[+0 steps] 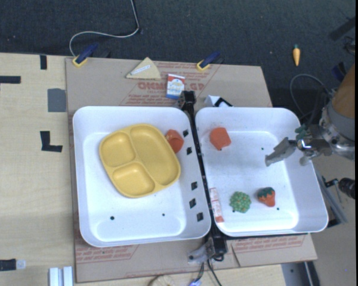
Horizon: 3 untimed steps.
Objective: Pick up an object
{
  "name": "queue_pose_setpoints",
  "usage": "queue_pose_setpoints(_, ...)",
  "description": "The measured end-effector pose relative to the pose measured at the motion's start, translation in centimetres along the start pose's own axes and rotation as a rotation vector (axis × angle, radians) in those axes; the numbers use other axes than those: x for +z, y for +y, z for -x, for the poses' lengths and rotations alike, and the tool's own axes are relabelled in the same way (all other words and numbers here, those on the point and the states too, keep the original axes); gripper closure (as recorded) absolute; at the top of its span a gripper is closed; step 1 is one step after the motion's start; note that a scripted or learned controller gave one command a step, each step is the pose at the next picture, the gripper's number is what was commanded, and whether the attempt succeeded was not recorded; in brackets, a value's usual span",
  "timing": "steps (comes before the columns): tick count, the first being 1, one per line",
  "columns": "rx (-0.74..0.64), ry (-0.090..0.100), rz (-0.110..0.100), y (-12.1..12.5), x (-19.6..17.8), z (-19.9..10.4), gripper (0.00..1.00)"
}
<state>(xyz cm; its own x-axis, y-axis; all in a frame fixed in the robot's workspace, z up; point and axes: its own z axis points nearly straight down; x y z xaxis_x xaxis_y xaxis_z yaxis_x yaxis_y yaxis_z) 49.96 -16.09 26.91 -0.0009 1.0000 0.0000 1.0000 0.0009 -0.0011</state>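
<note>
The right bin [286, 121] holds three small items. An orange-red block [220, 137] lies near its back left corner. A green broccoli piece [240, 202] and a red strawberry [266, 196] sit side by side near the front. My gripper [287, 154] hangs over the bin's right side, above and to the right of the strawberry and apart from it. It is open, with one grey finger [277, 154] splayed out to the left and nothing between the fingers.
The left bin [89, 219] holds a yellow divided plate [139, 159], with a small orange-red item [175, 140] by its right edge. A small carton [175, 87] and a tan wedge [145, 70] lie behind the bins. A divider with black clips [194, 154] runs between the bins.
</note>
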Motion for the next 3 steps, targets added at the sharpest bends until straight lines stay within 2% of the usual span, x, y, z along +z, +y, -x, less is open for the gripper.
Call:
queue_pose_setpoints(1, -0.001, 0.001, -0.003, 7.3, 10.7, -4.8, 0.0)
queue_pose_setpoints(2, -0.002, 0.0, 0.003, 15.9, 18.2, -5.8, 0.0)
queue_pose_setpoints(3, -0.001, 0.0, 0.002, 16.9, 18.3, -5.9, 0.0)
